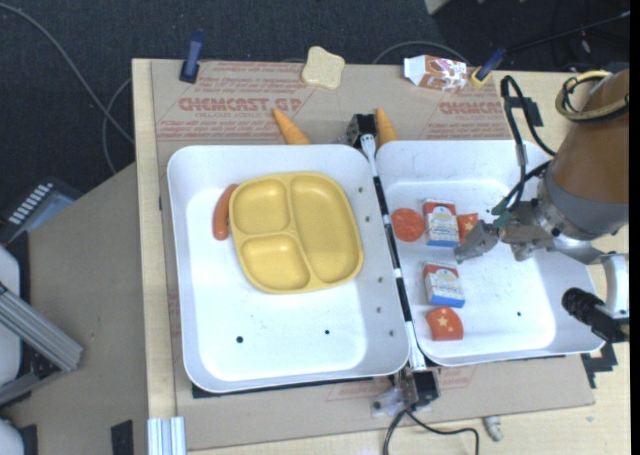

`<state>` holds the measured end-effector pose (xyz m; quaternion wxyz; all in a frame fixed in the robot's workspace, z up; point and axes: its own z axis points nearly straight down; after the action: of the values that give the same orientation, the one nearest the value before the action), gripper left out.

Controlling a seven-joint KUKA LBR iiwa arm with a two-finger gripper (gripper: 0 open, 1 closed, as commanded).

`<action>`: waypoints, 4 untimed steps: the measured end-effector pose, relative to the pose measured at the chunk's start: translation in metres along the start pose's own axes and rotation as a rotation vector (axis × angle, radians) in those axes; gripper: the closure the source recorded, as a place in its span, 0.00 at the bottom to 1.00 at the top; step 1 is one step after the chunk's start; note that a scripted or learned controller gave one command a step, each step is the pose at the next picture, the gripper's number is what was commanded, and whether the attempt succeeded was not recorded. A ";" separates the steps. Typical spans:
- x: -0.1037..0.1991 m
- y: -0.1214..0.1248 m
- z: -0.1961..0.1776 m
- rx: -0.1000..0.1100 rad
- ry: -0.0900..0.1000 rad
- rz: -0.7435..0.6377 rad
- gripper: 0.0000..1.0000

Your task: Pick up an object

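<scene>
Nearest us in the right bin [520, 338] lies a small red piece [446, 323], close to the near rim. Just beyond it we see a little carton [444, 284] with a blue lower edge. Farther on, a second carton [440, 222] lies beside a red disc [407, 224] on its left, with a small red block [468, 226] touching its right side. The gripper [478, 242] hangs low over this bin, just right of that block, its tips pointing left; nothing shows between them, and we cannot tell how wide they stand.

In the left bin [290, 358] a yellow divided plate [295, 230] sits toward the far side, a sausage [221, 213] against its left edge.

Beyond the bins, on the bench, we see two carrots [291, 127], a slice of bread [323, 67] and a crumpled wrapper [436, 72].
</scene>
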<state>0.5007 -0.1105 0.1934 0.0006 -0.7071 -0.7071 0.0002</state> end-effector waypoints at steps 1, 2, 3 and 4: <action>-0.037 0.068 0.070 -0.001 -0.001 0.001 0.00; -0.024 0.073 0.106 -0.003 0.000 0.000 0.00; -0.067 0.117 0.104 -0.010 -0.002 -0.001 0.00; -0.042 0.091 0.104 -0.011 -0.003 0.000 0.00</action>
<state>0.5917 -0.1527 0.0890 -0.0045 -0.7073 -0.7069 -0.0028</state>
